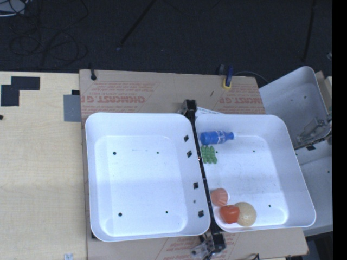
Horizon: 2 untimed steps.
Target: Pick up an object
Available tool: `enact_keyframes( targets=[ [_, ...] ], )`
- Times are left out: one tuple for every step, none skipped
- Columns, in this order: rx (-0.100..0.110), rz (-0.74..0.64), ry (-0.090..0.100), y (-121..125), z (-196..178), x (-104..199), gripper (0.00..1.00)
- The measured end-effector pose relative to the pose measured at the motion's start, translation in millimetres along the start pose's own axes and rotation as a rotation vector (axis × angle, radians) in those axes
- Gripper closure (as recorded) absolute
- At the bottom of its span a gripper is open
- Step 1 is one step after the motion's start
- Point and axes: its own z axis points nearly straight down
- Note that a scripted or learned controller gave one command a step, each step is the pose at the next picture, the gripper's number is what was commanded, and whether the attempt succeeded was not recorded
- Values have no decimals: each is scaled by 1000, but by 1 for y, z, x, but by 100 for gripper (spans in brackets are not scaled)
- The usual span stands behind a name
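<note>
From my station, reading left to right: the pale wooden bench (38, 161) carries a couple of black patches (21, 88) and a small grey square (71, 107) near its far side; next comes a brown cardboard sheet (141, 93) with red print, lying under both bins; the left bin (89, 172) sits on it, its white floor dotted with a few small dark holes; a black strip (198, 167) runs along the seam where the two bins meet.

The right bin (260, 172) has all the objects, and they crowd its left side; a blue bottle (216, 137) with a white label lies on its side near the far left corner, cap toward the right; just in front of it is a small green knobbly piece (209, 155), close to the seam; toward the near corner a pinkish-orange ball (219, 196) rests against the bin wall; a red object (229, 214) lies just in front of that, touching a pale yellow ball (246, 213) on its right.

Beyond the right bin stands a tilted grey-white panel (293, 96); how the jaws stand, and whether they have hold of anything, I cannot tell.
</note>
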Motion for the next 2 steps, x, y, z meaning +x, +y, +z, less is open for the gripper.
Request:
enact_keyframes(
  targets=[
    [8, -1, 3, 27, 84, 1, 0],
    [4, -1, 1, 27, 69, 0, 100]
  ],
)
